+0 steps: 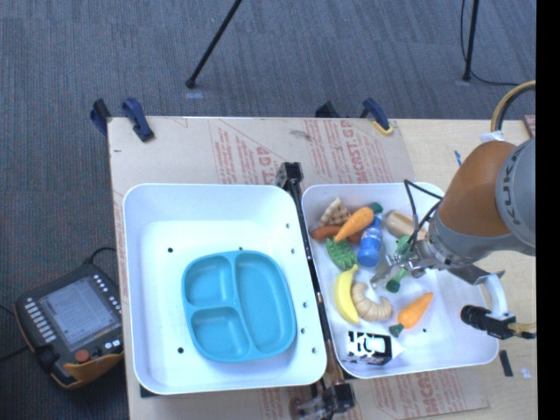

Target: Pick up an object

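Hovering over the right bin (455, 344), the pincer (391, 274) has an indiscernible grip state.

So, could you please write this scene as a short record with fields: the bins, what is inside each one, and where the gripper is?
left bin: holds a blue divided tray
right bin: holds toy food in a pile
items in right bin: two carrots, banana, blue bottle, croissant, green leafy piece, black and white box
arm: reaches in from the right, over the right bin
gripper: low among the toys, near the blue bottle and banana
grasp: cannot tell
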`<state>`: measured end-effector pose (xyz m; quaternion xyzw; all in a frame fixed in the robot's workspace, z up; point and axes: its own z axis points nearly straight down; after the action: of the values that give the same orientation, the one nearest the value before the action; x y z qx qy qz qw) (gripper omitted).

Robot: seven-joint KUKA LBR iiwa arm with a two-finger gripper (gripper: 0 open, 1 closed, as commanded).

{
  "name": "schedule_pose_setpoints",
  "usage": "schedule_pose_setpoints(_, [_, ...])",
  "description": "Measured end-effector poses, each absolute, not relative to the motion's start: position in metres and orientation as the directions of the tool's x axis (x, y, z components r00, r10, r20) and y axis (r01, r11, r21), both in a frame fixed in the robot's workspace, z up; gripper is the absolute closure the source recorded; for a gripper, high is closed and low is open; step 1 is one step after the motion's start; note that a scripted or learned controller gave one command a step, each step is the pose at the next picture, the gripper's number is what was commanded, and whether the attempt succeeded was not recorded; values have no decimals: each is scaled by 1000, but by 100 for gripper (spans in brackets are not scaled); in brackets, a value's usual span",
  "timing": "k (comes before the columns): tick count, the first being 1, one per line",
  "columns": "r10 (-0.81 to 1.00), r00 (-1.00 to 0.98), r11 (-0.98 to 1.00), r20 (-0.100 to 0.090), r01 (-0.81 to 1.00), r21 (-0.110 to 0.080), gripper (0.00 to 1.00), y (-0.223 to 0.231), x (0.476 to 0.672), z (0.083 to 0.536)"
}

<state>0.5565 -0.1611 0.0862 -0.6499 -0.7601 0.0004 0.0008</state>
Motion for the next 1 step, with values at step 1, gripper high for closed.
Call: schedule_pose_setpoints(1, [989, -151, 151, 4, 988, -6, 100, -162, 556, 94])
